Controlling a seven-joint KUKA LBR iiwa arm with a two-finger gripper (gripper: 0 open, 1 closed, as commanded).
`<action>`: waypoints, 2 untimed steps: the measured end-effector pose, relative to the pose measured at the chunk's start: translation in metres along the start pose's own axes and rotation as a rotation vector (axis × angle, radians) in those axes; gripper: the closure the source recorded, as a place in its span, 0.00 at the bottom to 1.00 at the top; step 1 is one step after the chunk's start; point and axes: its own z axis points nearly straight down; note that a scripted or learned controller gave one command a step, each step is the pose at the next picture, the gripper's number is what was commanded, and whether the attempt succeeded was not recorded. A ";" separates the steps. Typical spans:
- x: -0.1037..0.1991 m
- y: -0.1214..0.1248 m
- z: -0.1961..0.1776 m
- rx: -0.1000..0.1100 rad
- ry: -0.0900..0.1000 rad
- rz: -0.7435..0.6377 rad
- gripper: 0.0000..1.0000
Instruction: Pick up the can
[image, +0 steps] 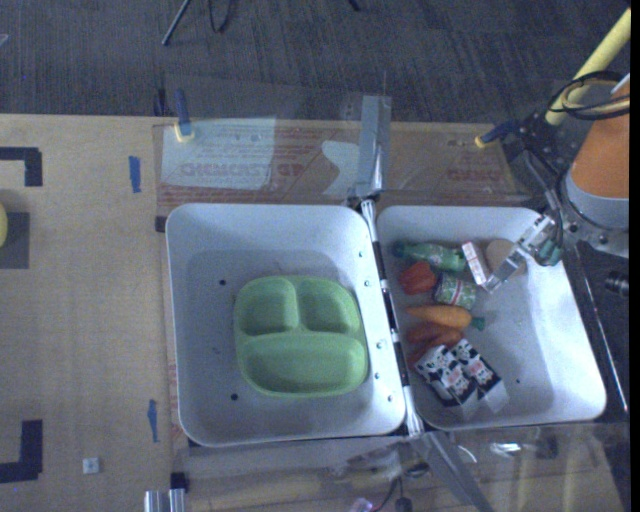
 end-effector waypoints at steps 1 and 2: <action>-0.004 0.044 0.058 -0.003 -0.007 -0.114 0.00; 0.021 0.007 0.046 0.000 -0.001 -0.125 0.00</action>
